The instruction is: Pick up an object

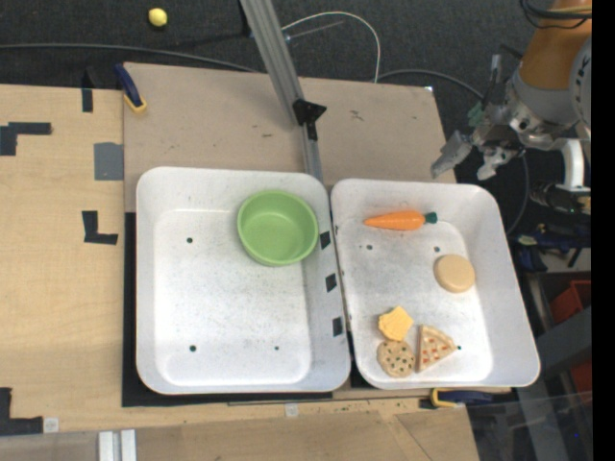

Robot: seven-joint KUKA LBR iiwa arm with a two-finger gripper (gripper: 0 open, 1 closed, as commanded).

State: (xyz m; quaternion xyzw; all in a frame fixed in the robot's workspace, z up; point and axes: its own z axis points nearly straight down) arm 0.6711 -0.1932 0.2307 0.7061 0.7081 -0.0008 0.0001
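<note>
My gripper (468, 159) hangs above the far right corner of the right bin (500, 219), its two grey fingers spread open with nothing between them. In the right bin lie an orange carrot (396, 221) near the far edge, a round tan cookie (455, 273) toward the right side, and at the near end a yellow cheese piece (394, 323), a brown speckled cookie (395, 358) and a pizza slice (434, 347). A green bowl (277, 227) sits upright at the far side of the left bin (173, 286).
A grey metal pole (279, 56) slants down to the gap between the bins. Cables run across the dark floor behind the bench. A small yellow ball (158, 16) lies on the floor at far left. Blue-and-yellow clamps (130, 86) hold the board.
</note>
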